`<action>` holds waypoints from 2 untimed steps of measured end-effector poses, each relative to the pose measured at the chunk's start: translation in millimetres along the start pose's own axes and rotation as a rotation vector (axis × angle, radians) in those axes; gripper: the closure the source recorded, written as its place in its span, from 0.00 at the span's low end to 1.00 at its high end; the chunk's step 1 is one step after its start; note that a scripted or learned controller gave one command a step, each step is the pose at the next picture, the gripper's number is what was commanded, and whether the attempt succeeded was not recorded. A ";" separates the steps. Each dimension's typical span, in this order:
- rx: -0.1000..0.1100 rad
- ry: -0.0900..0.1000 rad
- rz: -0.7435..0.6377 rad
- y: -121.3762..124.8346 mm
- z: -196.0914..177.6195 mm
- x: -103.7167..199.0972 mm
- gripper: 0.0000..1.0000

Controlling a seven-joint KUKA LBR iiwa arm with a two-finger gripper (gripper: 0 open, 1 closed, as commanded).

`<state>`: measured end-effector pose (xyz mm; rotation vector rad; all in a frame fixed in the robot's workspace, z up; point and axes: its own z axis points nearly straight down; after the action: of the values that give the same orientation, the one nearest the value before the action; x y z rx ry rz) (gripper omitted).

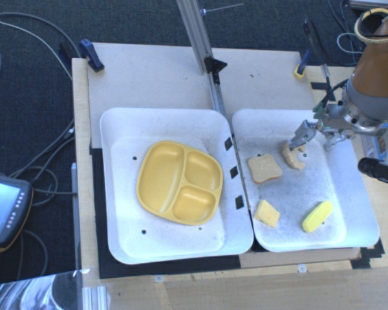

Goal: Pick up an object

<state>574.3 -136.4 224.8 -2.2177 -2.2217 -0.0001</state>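
The right bin [349, 173] holds a tan slice of bread [265, 168], a small tan roll-like piece [293, 157], a pale yellow cheese wedge [268, 213] and a yellow corn-like piece [317, 216]. My gripper [318, 139] hangs over the bin's upper middle, open, its fingers spread apart. The left finger [303, 135] is right at the upper edge of the tan piece. Nothing sits between the fingers.
A yellow divided plate [180, 182] lies in the left bin [116, 173]. A metal pole [200, 31] rises behind the bins along their divide. Blue clamps [90, 54] sit at the bench's back corners. Cables run over the dark floor at left.
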 end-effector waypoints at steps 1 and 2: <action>-0.001 0.000 0.000 0.1 0.0 0.0 0.00; 0.006 0.001 0.002 -0.5 62.8 -3.1 0.00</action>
<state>573.6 -139.3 162.0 -2.2162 -2.2159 0.0063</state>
